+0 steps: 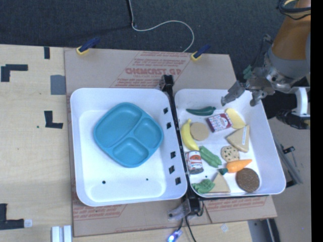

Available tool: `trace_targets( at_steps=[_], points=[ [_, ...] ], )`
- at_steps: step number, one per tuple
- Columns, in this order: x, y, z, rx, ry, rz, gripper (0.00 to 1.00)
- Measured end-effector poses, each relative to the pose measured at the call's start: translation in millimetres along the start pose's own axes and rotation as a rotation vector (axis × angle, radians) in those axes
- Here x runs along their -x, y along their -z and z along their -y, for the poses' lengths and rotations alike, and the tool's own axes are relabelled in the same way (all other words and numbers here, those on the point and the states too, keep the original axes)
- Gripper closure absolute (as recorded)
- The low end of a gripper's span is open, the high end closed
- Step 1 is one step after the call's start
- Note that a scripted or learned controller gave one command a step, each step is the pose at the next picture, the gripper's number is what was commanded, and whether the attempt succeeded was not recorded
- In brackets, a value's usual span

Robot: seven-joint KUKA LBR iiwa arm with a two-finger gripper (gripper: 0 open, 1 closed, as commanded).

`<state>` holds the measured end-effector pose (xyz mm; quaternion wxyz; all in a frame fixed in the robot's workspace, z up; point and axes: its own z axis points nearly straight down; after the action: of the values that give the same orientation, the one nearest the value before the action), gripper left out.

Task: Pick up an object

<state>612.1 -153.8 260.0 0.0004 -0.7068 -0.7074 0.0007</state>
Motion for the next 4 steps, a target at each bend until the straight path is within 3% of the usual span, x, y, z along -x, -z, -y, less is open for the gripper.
trace_targets(
  at_steps=[1, 2, 3, 4],
  points=[
    [-68, 63, 43, 0.004, 0.006, -0.002, 0.0],
    [-143, 164, 85, 0.01, 0.01, -0.003, 0.0],
    [-223, 110, 118, -0.006, 0.009, -0.001, 0.0],
    [-304, 74, 130, -0.006, 0.009, -0.001, 0.0]
  ],
)
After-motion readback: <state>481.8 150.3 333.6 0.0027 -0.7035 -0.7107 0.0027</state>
